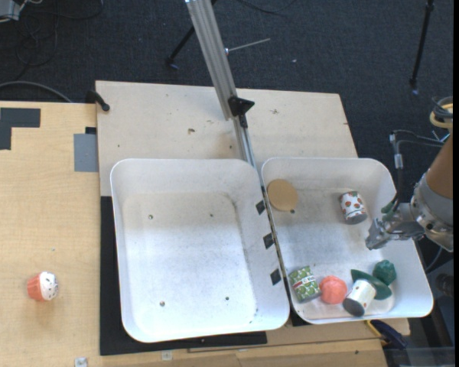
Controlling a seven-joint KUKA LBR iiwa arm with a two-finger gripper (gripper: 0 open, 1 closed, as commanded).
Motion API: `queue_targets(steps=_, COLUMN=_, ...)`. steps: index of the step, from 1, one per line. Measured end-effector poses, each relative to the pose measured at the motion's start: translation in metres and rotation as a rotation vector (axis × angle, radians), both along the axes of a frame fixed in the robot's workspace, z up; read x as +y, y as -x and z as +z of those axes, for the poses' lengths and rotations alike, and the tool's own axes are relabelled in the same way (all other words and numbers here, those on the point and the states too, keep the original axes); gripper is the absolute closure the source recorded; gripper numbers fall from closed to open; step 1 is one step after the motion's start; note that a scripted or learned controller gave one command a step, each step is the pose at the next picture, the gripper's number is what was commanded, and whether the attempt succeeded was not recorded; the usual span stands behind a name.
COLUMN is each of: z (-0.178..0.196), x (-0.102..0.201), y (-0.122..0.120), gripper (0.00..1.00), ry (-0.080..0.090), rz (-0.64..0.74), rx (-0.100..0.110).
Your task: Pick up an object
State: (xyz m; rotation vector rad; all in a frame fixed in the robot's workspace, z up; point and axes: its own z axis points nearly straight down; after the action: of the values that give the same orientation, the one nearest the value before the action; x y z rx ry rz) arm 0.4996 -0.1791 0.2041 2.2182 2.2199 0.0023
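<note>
One arm cut off at the right edge, its tool (376,238) too blurred to tell its grip, hovering over right bin (329,167), round tan disc (282,196), spotted cup (353,206), glossy red ball (333,290).

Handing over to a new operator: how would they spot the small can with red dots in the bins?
Look in the right bin, at its far half near the end effector. The can lies alone there on its side, white with red spots, apart from the pile at the near edge and right of the tan disc.
</note>
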Motion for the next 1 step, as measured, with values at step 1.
queue_targets(steps=1, z=0.0344, x=-0.0008, y=-0.0007, gripper=1.0, ry=-0.001, rz=0.0, rx=0.001)
